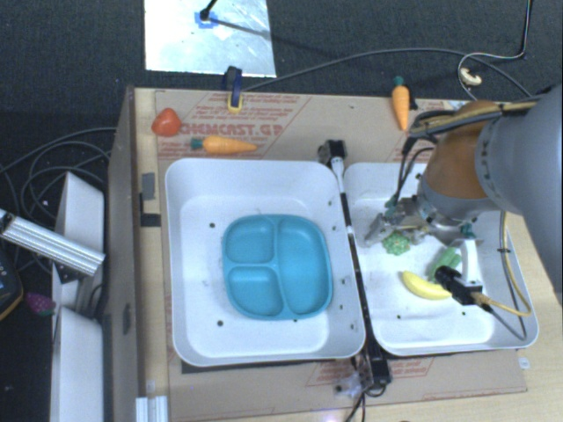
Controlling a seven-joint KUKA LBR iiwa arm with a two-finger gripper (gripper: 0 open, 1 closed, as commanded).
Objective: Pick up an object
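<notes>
Green object: a small, bumpy green piece (pixel 398 243) lay in the right bin (pixel 387 328), near that bin's middle.
Gripper: the gripper (pixel 387 228) hung just above and to the left of the green piece; whether it was released or clenched could not be told, and nothing showed between its tips.
Banana: a yellow banana (pixel 424 286) lay in the right bin, below and to the right of the green piece, apart from it.
Second green item: a paler green item (pixel 446 258) sat to the right of the green piece, partly under the arm (pixel 501 161).
Left bin: the left bin (pixel 198 328) held 1 blue divided plate (pixel 277 266) with 3 compartments.
Bench rim: 2 carrots (pixel 227 145) (pixel 401 105) and 1 tomato (pixel 165 123) lay above the bins.
</notes>
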